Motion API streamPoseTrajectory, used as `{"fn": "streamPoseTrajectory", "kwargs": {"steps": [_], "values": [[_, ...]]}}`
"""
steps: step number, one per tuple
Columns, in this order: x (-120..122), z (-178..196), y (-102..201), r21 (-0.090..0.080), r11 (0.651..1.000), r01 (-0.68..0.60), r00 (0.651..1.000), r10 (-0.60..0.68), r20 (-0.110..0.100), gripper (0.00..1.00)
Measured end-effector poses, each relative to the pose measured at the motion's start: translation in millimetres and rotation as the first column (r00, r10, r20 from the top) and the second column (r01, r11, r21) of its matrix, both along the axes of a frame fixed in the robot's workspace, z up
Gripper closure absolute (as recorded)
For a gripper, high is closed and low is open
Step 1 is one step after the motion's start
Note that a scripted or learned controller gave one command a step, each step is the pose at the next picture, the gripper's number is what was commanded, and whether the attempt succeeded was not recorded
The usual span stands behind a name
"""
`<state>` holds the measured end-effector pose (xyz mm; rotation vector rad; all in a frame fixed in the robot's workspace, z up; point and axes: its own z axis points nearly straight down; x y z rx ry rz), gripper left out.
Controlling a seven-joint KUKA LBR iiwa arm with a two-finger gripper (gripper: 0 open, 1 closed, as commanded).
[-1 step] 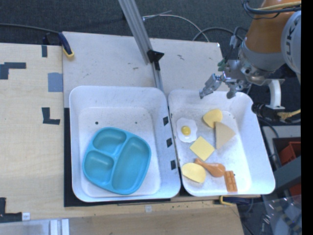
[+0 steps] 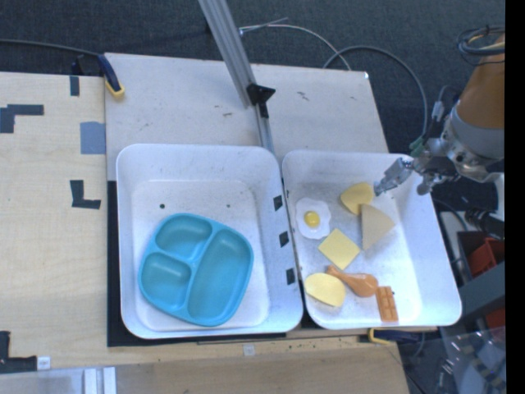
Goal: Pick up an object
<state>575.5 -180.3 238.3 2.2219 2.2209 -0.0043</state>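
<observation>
gripper [image 2: 402, 175] sits over the upper right part of the right bin [image 2: 435, 245]; we can't tell its state from this angle, and we see nothing in its grip. it's just beside the round yellow piece [image 2: 357, 196], apart from it.

near to far in the right bin: orange ridged block [image 2: 386, 304] at the front, touching the orange spoon-like piece [image 2: 356, 281] to its left. yellow oval [image 2: 326, 289] just left of that, near the front left corner. yellow square slice [image 2: 340, 248] behind them, mid bin. fried egg [image 2: 312, 218] up and left of the slice, against the left wall. tan wedge [image 2: 376, 224] right of the slice, touching the round yellow piece behind it.

left bin [image 2: 131, 171] holds 1 blue divided plate [image 2: 196, 268] with 3 compartments, lying flat toward the front.

behind the bins we see a metal rail [image 2: 230, 43] running up at a slant, and grey cables [image 2: 369, 56] looping on the dark floor.

arm [image 2: 480, 113] with the orange band enters at the right.
</observation>
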Motion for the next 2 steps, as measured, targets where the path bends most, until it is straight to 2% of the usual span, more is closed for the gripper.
{"fn": "streamPoseTrajectory", "kwargs": {"steps": [1,2], "values": [[-32,81,-22,-0.002,1.0,0.001,1.0,-0.001,0.009,0.0],[-30,-32,-11,0.004,1.0,-0.002,1.0,0.002,-0.008,0.0]]}}
